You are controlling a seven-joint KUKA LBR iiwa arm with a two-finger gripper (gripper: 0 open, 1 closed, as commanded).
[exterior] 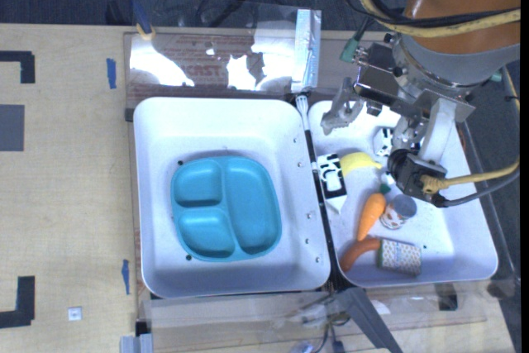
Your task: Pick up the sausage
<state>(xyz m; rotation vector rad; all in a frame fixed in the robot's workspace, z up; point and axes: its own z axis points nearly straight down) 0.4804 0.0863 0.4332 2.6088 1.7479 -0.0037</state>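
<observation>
**Sausage lies at the right bin's near edge, arm above**

Nearest in the right bin (475, 260), the sausage (357, 251) lies curved, reddish-orange, by the bin's near-left corner. Its right end touches a speckled can (400, 257) lying on its side. Just beyond, a carrot (372, 213) leans slantwise, its tip pointing down toward the sausage, with a small round jar (400, 211) just to its right. Farther back a banana (358, 163) lies beside a black-and-white card (331, 175) at the bin's left wall.

The left bin (157, 128) holds a blue divided tray (225, 207).

The gripper (340, 116) hangs over the far part of the right bin, well apart from the sausage; one grey finger (335, 116) shows, and whether the pincer is spread or pressed together I cannot tell.
</observation>
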